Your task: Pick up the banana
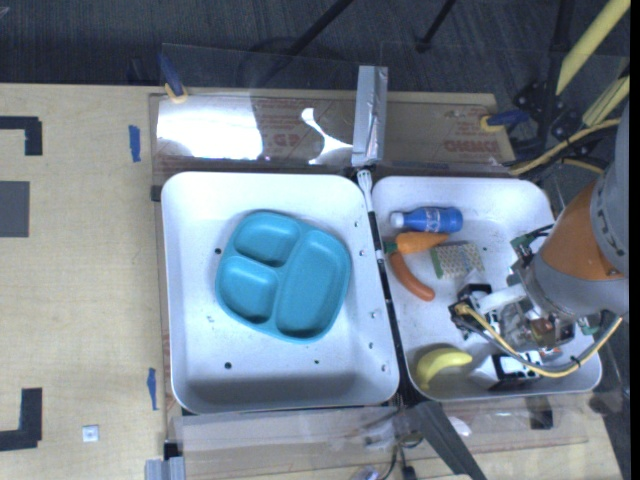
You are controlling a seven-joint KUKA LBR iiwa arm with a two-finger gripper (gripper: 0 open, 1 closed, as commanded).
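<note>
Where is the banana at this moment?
The banana lies in the near left corner of the right bin, below the carrot and left of the gripper.

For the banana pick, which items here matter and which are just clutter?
Job: banana, near corner of the right bin; gripper, beside the banana.
Lying about: blue bottle, carrot, orange sausage-shaped item, blue divided tray in the left bin.

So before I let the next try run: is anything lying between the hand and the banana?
Nothing visible. The banana lies in the right bin's near left corner, with bare bin floor between it and the hand to its right. The carrot lies farther back, clear of that path.
</note>
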